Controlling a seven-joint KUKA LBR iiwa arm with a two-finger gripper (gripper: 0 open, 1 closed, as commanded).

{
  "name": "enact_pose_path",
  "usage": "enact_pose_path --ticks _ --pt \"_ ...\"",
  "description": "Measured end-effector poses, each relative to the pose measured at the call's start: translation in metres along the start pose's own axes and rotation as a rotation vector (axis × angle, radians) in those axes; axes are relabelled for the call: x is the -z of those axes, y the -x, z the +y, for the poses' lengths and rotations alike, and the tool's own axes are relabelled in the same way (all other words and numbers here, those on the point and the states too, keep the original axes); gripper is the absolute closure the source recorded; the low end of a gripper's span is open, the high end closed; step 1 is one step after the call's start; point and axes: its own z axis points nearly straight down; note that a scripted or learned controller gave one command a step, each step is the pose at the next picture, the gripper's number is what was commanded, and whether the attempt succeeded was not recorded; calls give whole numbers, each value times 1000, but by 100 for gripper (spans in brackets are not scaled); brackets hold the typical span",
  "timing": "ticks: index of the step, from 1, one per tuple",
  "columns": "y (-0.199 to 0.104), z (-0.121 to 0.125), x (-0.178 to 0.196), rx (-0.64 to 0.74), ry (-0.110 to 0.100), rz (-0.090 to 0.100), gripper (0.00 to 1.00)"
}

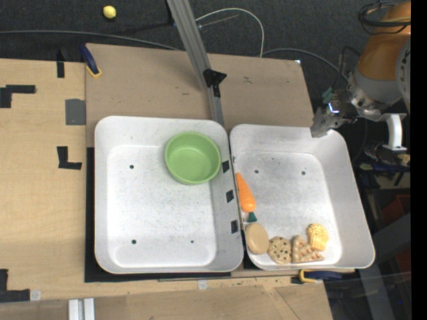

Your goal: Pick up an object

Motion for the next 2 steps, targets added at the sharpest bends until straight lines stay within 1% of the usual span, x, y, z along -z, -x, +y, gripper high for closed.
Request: enact_pose_path --ticks 1,2 --pt "0 0 13 0 -4 2 100" --pt "-48 -10 23 4 -5 3 100"
